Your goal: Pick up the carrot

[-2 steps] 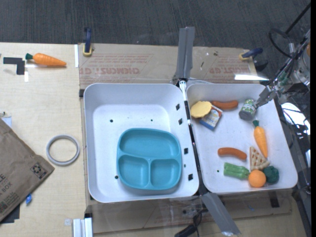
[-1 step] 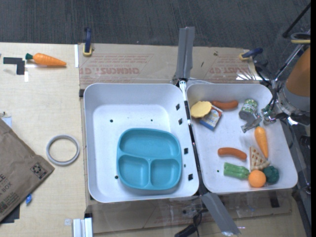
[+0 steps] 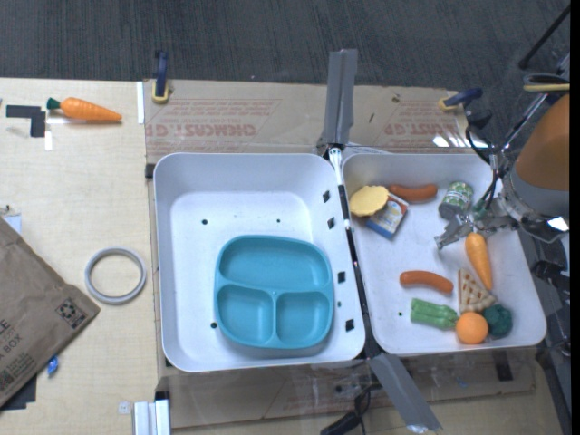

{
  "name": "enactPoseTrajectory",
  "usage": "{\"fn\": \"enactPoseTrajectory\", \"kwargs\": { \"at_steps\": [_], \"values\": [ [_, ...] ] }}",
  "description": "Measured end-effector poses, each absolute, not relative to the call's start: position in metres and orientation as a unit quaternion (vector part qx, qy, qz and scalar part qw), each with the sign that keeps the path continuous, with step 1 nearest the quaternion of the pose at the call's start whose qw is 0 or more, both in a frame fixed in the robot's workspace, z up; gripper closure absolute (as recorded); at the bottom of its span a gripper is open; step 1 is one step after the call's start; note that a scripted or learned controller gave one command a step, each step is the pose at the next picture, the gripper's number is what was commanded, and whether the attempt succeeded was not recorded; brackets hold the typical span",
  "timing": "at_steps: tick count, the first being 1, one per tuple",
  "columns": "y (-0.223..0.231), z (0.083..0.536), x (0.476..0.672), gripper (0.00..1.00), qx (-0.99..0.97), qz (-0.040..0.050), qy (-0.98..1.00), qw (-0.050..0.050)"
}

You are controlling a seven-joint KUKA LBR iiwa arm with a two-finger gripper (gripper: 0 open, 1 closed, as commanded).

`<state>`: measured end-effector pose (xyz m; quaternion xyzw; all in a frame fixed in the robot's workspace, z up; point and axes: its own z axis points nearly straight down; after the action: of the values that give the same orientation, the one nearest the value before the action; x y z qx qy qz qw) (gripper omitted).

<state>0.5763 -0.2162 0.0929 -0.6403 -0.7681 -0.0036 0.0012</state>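
An orange carrot [image 3: 479, 261] lies in the right bin [image 3: 391, 332], near its right wall, with its thick end pointing up the view. The gripper [image 3: 463, 228] is low in that bin, right at the carrot's upper end, with the arm's orange band [image 3: 546, 150] above it at the right edge. Whether it touches the carrot is unclear. A second carrot [image 3: 87, 111] with a green top lies on the bench far to the left, outside the bins.
Crowded around the carrot are a sandwich wedge [image 3: 473, 290], an orange [image 3: 471, 327], a dark green item [image 3: 498, 317], a green vegetable [image 3: 433, 314] and two sausages [image 3: 426, 281]. The left bin [image 3: 181, 243] holds a blue divided plate [image 3: 275, 292]. A tape ring [image 3: 115, 274] lies on the bench.
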Motion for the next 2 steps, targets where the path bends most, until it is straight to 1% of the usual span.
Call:
{"fn": "enactPoseTrajectory", "kwargs": {
  "at_steps": [1,2],
  "values": [
    [-0.219,0.102,0.576,1.0,-0.641,-0.0017,-0.767,-0.001],
    [-0.221,0.092,0.572,1.0,-0.643,-0.0001,-0.766,0.001]
  ]
}}
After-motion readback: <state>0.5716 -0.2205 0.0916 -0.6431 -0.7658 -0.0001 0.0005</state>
